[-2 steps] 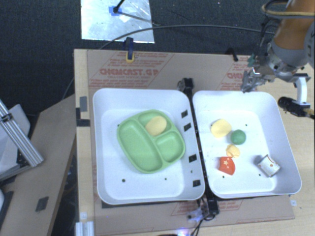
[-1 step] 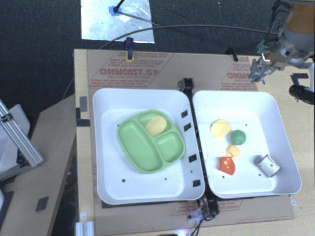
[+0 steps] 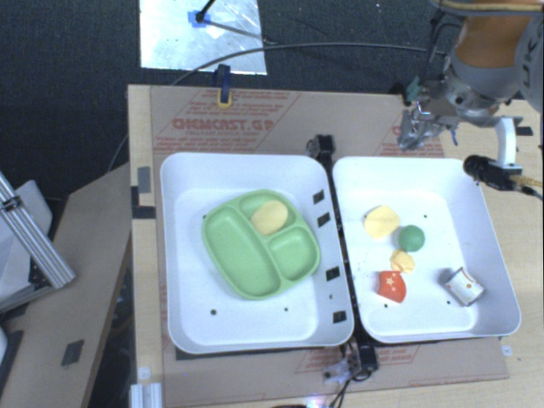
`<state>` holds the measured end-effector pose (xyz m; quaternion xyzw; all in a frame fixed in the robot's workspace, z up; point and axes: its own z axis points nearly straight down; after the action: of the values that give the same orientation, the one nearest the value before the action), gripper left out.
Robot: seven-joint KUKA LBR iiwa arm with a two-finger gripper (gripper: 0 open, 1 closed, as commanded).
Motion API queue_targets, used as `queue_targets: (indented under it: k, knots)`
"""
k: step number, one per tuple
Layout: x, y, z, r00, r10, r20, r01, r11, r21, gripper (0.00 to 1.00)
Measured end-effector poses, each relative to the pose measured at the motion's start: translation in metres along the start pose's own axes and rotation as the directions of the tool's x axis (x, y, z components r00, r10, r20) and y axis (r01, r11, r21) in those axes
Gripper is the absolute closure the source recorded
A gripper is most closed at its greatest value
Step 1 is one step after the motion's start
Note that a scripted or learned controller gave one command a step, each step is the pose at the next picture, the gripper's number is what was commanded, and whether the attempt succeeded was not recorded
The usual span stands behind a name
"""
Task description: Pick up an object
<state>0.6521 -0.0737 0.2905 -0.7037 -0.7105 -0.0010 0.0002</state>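
My gripper [image 3: 416, 134] hangs above the far rim of the right bin [image 3: 476, 313], near its back edge, with nothing visible between its fingers. In that bin lie a pale yellow piece [image 3: 382, 221], a green ball [image 3: 412, 237], a small yellow-orange piece [image 3: 402, 262], a red piece [image 3: 392, 286] and a small white-and-grey cup-like object [image 3: 463, 286]. All of them sit well in front of the gripper. The left bin [image 3: 187, 313] holds a green divided plate [image 3: 242, 257] with a yellow object [image 3: 270, 218] in its upper compartment.
The two bins meet at a black-clipped divider [image 3: 336, 245]. A cardboard sheet [image 3: 221, 121] lies under the bins. A black cable runs across the back, and a yellow-and-blue clamp [image 3: 223, 85] sits at the cardboard's far edge. A metal rail [image 3: 30, 228] stands at left.
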Motion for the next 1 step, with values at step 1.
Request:
queue_targets:
  k: [1]
  knots:
    - [0.0617, 0.0056, 0.0104, 1.000, 0.000, 0.001, 0.000, 1.000, -0.001, 1.00]
